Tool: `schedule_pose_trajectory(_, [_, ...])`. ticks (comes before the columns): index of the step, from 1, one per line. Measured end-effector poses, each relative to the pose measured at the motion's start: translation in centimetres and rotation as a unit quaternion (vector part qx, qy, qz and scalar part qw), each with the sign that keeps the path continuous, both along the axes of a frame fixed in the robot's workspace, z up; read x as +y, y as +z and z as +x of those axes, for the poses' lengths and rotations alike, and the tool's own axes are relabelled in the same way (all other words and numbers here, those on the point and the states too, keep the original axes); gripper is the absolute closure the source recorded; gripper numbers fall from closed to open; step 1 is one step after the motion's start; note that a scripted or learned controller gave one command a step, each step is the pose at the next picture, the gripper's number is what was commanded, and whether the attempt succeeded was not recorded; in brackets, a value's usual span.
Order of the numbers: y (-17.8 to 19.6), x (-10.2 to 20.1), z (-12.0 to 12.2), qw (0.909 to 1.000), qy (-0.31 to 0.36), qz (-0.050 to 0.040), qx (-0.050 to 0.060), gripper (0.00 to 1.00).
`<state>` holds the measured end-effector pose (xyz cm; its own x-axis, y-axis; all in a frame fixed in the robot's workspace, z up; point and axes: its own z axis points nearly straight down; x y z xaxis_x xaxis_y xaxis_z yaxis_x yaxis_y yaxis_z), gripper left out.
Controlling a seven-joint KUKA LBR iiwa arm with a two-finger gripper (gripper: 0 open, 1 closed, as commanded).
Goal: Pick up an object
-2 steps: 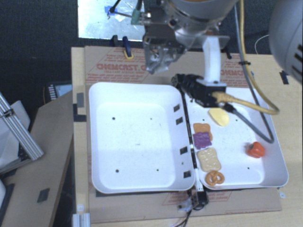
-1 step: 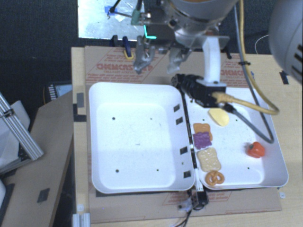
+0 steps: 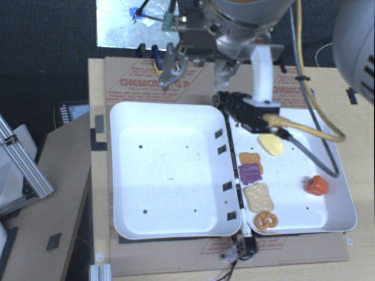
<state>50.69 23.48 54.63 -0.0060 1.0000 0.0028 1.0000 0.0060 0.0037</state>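
The pincer (image 3: 196, 75) hangs over the worktop (image 3: 99, 174) behind the left bin (image 3: 167, 174), its fingers (image 3: 170, 72) spread apart and grasping nothing. In the right bin (image 3: 328, 209), along the divider, lie an orange cracker (image 3: 249, 158), purple piece (image 3: 251, 171), tan cracker (image 3: 258, 196) and pretzel (image 3: 265, 220). A yellow piece (image 3: 271, 144) sits farther back, a red pepper (image 3: 317, 185) near the right wall.
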Motion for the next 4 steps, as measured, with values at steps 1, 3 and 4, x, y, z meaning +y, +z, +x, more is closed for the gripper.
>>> schedule_pose_trajectory(1, [0.00,0.00,0.00,1.0000,0.000,0.0000,0.000,0.00])
schedule_pose_trajectory(3, [0.00,0.00,0.00,1.0000,0.000,0.0000,0.000,0.00])
schedule_pose_trajectory(4, [0.00,0.00,0.00,1.0000,0.000,0.0000,0.000,0.00])
